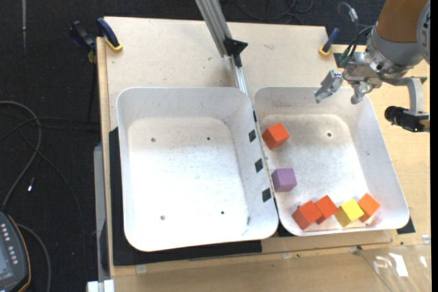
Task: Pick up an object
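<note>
Four small blocks sit clustered in the near right corner of the right bin [383, 140]: a red block [307, 213], an orange-red block [326, 205] touching it, a yellow block [352, 210] just beside that, and an orange block [369, 204] at the end of the row, close to the bin's wall. Farther back, a purple block [284, 179] lies alone near the divide between the two bins, and another orange cube [276, 135] rests beyond it, tilted a little, well apart from the cluster.

Over the far right corner of that bin hangs the gripper [340, 89]. Its two grey fingers [328, 87] stand spread apart with nothing between them, and they touch no block; every block lies well away from them toward the near side. Above the gripper the arm [404, 17] comes in from the right, its orange band showing over the grey wrist, the wrist angled down and leftward toward the bin's rim.

Beside it, the left bin [130, 147] lies edge to edge with the right one on the wooden bench [171, 51].
</note>
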Available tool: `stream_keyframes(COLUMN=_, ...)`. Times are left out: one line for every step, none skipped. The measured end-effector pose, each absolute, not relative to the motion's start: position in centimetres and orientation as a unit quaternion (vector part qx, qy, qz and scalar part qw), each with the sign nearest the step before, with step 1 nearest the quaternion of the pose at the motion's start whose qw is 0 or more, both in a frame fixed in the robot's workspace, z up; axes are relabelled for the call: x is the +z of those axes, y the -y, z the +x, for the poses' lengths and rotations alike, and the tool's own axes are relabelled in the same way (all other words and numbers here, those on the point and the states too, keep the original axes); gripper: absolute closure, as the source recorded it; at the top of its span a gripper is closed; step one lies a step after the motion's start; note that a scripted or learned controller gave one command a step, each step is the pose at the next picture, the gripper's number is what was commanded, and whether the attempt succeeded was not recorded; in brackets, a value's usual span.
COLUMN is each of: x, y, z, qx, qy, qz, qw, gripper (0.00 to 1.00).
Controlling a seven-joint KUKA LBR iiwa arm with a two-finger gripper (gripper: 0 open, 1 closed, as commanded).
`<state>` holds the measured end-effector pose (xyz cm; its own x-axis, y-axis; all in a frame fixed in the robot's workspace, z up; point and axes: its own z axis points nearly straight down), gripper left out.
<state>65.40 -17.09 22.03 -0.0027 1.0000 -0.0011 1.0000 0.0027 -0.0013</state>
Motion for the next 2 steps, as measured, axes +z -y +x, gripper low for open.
stream_keyframes(x=14.0, y=10.2, z=56.1, qx=0.0028, qy=0.708, qz=-0.706, qw=0.006, gripper=0.0)
stream_keyframes(x=19.7, y=0.0, z=57.6, qx=-0.003, qy=0.711, qz=-0.703, qw=0.0, gripper=0.0)
